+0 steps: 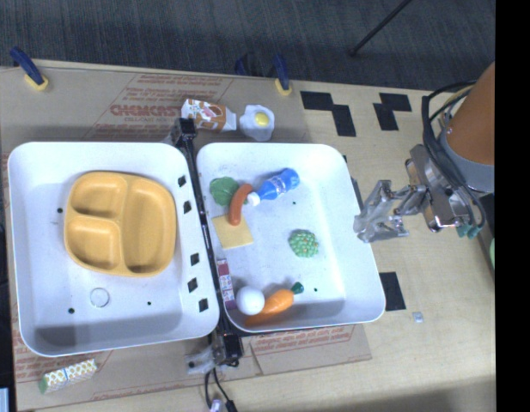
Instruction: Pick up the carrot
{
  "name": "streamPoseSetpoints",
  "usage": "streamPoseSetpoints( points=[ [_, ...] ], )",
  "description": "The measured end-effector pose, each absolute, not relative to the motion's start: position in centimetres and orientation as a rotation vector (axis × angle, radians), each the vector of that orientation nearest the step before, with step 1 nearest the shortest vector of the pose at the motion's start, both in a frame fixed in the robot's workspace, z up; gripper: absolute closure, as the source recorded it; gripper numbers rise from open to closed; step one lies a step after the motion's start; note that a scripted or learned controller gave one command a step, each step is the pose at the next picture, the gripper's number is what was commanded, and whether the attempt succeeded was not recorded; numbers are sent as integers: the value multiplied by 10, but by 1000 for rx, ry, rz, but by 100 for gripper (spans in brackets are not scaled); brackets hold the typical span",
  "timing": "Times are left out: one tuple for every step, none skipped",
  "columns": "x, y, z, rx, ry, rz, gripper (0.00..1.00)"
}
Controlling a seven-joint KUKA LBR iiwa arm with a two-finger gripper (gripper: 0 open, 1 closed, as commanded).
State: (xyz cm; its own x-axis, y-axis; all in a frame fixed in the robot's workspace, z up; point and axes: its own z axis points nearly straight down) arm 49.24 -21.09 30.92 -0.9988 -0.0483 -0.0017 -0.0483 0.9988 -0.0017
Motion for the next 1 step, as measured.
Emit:
streamPoseSetpoints(
  points=[
    [480, -211, 365, -197, 3133, -4, 100]
  ],
)
